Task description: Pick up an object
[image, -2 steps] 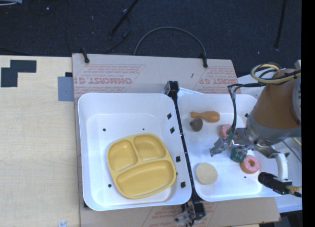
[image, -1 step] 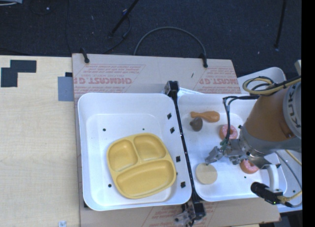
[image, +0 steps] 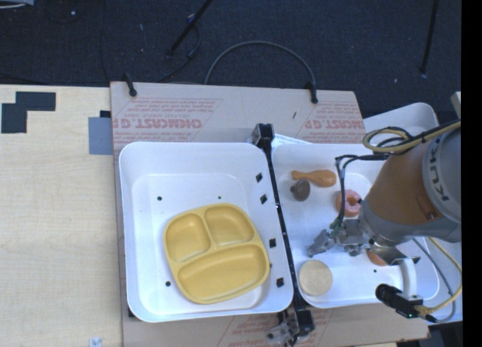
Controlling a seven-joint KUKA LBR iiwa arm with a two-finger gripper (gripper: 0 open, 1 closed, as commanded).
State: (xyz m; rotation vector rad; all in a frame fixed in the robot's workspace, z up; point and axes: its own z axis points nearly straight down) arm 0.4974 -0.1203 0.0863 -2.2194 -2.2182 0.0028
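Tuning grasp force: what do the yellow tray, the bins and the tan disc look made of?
Tray: likely moulded plastic, matte yellow, three smooth rounded compartments. Bins: probably thin plastic, glossy white, with rounded corners and soft glare. Disc: unclear; pale tan, dull finish, maybe wood or foam, too small to tell.

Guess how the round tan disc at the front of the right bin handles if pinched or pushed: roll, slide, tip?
The tan disc lies flat, so it probably slides rather than rolls when pushed. Its low profile likely gives the gripper little edge to pinch. It sits close to the right bin front wall, so a push may jam it there.
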